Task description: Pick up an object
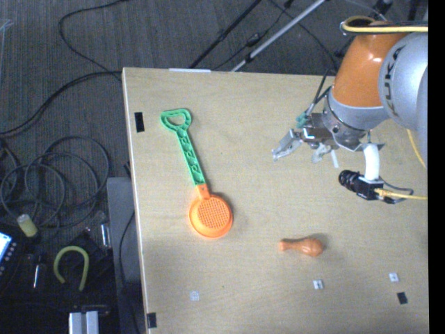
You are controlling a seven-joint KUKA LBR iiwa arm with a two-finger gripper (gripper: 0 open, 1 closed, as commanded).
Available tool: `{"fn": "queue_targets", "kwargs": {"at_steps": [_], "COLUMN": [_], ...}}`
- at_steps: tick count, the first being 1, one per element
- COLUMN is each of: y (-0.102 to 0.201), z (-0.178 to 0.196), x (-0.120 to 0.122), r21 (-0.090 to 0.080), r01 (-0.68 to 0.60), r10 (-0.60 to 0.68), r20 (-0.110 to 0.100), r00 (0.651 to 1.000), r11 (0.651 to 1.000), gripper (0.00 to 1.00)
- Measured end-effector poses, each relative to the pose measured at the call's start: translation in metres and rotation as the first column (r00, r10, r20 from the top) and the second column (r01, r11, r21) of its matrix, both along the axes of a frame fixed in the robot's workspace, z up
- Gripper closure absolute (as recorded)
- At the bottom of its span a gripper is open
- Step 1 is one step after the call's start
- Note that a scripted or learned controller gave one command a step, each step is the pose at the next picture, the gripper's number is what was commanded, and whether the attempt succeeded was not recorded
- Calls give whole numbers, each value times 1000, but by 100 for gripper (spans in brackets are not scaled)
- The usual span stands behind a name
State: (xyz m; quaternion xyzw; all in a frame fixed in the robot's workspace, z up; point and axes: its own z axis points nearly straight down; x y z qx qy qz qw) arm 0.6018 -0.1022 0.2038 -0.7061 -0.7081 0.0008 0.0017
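From the overhead camera, a toy strainer lies flat on the tabletop, left of centre, with a green lattice handle and an orange mesh head. It looks like light, stiff plastic; the narrow handle seems the best place to take hold. A small orange pear-shaped piece lies nearer the front. The gripper hangs spread apart and holding nothing, well to the right of the strainer.

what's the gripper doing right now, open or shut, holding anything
Gripper: open, fingers spread, nothing between them. It hangs above the bench, apart from the orange drumstick toy and the green-handled strainer.
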Motion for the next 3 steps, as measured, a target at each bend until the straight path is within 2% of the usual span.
{"fn": "queue_targets", "kwargs": {"at_steps": [1, 2, 3], "y": [-79, -116, -116], "z": [-61, -101, -101], "x": [52, 66, 66], "r21": [-3, -5, -5], "r01": [29, -198, -198], "r10": [-29, 198, 198], "r20": [1, 2, 2], "r00": [1000, 980, 980], "r11": [1000, 980, 980], "gripper": [0, 0, 0]}}
